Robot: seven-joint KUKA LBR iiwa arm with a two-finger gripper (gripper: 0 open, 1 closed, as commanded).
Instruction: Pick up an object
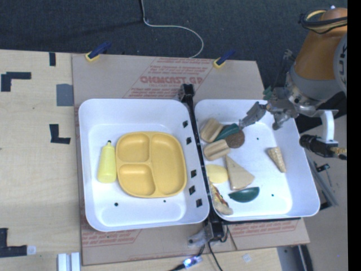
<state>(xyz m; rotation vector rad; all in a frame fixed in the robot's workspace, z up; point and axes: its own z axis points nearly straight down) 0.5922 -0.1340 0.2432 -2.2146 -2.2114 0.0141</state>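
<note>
Presently the gripper (255, 113) hangs over the right bin (293, 205) near its far edge, finger spread indiscernible, so a sound pick requires descending squarely onto one isolated item, such as the small wedge (276, 158) lying apart from the clustered pieces.

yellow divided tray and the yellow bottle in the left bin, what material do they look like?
Yellow divided tray: probably molded plastic, matte; even color, soft rounded compartment ridges. Yellow bottle: likely plastic too, smooth with slight sheen, one uniform color. Could be toy pieces; can't confirm.
</note>
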